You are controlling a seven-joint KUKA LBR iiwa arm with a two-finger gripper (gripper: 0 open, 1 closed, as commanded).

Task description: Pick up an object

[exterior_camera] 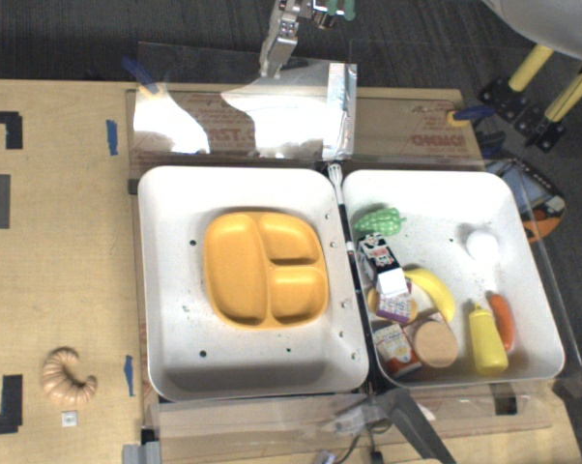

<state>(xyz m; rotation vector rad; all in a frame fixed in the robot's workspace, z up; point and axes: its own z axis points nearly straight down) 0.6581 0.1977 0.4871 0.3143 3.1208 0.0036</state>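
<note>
The arm (547, 3) is cut off by the top and right edges. The gripper (310, 8) runs off the top edge, so its fingers cannot be read. The small cartons (392, 298) overlap, their print too small to read. A pale round object (482, 245) is too washed out to identify.

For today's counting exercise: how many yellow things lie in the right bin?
2: a banana near the bin's middle, beside the small cartons, and a yellow squeeze bottle toward the near right corner, next to an orange carrot. The pile could hide more.
</note>
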